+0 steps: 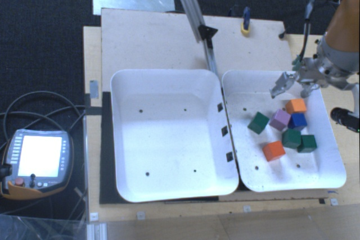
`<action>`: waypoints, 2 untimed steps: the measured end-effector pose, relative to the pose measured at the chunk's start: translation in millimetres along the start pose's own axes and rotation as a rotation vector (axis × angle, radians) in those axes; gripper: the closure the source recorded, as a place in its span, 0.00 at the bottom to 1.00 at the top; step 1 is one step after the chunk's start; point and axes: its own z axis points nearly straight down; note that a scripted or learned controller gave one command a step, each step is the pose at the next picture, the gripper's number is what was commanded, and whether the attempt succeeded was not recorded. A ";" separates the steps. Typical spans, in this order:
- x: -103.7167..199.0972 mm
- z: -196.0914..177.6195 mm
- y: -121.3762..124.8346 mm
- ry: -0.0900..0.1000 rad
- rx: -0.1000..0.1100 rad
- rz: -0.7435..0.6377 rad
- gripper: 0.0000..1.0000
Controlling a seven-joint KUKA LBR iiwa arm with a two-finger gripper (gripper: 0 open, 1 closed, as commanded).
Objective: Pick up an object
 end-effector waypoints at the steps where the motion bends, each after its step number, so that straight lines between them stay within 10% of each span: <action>1: -0.1 -0.1 0.0 0.000 -0.001 0.001 0.00; 2: 0.3 61.7 4.0 0.000 0.005 0.003 0.00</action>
